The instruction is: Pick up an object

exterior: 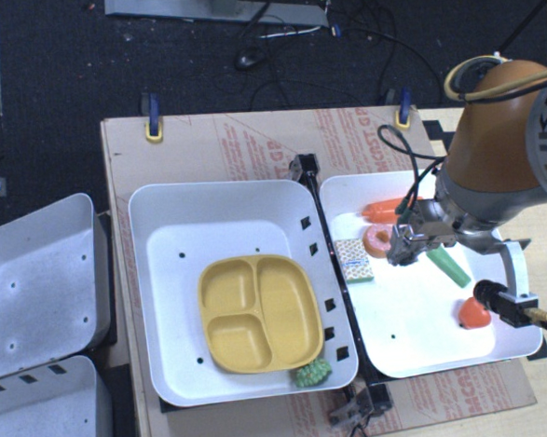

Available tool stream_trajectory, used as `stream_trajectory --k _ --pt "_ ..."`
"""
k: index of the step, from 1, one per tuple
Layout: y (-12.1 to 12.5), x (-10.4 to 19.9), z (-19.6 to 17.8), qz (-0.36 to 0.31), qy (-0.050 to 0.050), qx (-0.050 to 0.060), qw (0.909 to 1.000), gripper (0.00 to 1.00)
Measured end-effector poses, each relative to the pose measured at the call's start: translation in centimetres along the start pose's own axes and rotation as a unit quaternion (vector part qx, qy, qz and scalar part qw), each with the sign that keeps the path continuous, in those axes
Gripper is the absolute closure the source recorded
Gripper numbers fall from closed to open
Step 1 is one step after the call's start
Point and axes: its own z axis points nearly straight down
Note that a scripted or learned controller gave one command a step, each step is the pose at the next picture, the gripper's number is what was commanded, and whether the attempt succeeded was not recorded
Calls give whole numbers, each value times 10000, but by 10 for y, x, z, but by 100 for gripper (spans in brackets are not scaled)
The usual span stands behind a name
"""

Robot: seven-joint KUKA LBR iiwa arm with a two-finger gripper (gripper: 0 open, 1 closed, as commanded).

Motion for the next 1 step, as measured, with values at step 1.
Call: stream_trajectory --k 1 --pt "1 48 10 1 0 2 10000 100"
